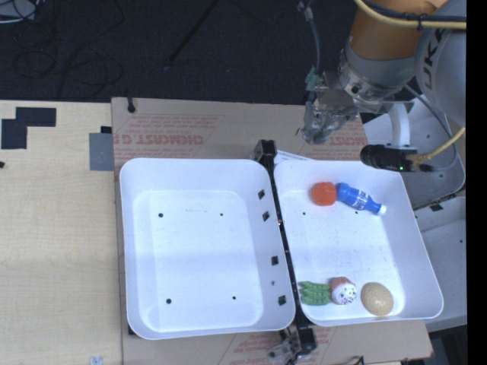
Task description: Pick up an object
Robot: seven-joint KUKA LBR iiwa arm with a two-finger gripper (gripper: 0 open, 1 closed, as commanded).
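The right bin (403, 234) holds an orange-red ball (323, 194) and a blue bottle (358, 198) lying side by side near its far wall. Along its near wall lie a green toy (312, 293), a small white and red toy (343, 291) and a tan egg-shaped thing (377, 298). My gripper (316, 131) hangs above the far edge of the right bin, behind and a little left of the ball, with nothing seen in it.
The left bin (137, 204) stands beside the right one, with a black divider (278, 234) between them. Both rest on a cardboard sheet (198, 128). A wooden bench top (53, 242) spreads to the left.
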